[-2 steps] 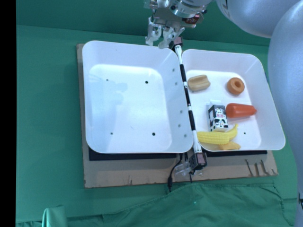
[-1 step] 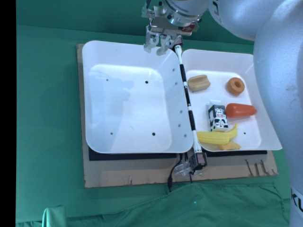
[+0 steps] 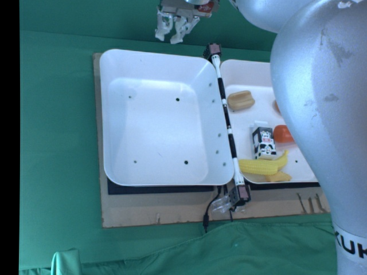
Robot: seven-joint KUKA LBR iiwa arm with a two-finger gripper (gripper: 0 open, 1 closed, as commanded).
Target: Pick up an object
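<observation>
I see the left bin point(image 3: 163, 119) w/ open floor. The right bin point(image 3: 252, 76) holds a bun point(image 3: 241, 99), cow-print carton point(image 3: 263, 141), banana point(image 3: 265, 165) and a red item point(image 3: 283, 134), part hidden by the arm point(image 3: 321, 113). "KU" reads on arm's base. Gripper point(image 3: 176, 35) hangs past the left bin's far rim, fingers slightly apart, nothing between.

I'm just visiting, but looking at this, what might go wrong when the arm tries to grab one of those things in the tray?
The gripper hangs beyond the far edge of the left bin, away from the items in the right bin, so it may close on nothing. The milk carton, corn cob and banana sit crowded together, so the fingers could knock a neighbour or slip. The arm also covers part of the right bin from the camera.
</observation>
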